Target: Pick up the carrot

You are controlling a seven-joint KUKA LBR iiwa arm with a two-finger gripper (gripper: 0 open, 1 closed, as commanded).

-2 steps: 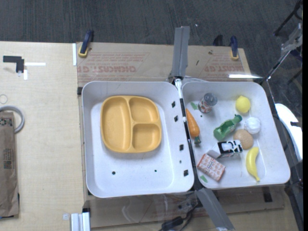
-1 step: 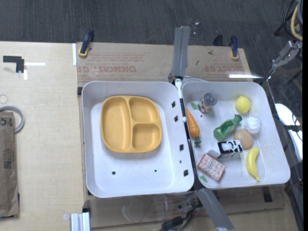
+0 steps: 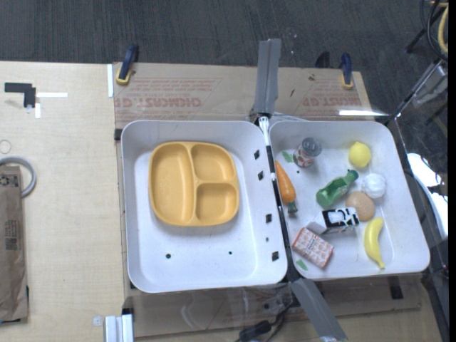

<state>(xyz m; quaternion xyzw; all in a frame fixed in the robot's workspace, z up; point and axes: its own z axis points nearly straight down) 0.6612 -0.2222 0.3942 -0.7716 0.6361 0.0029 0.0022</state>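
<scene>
The carrot lies against the left wall of the right bin, centre-right of frame, beside a green bottle; a yellow divided plate occupies the left bin

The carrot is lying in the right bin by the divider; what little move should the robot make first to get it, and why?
Probably bring the arm in from the right and stop above the carrot. It lies flat along the left wall of the right bin, tight to the edge, with the green bottle to its right.
</scene>
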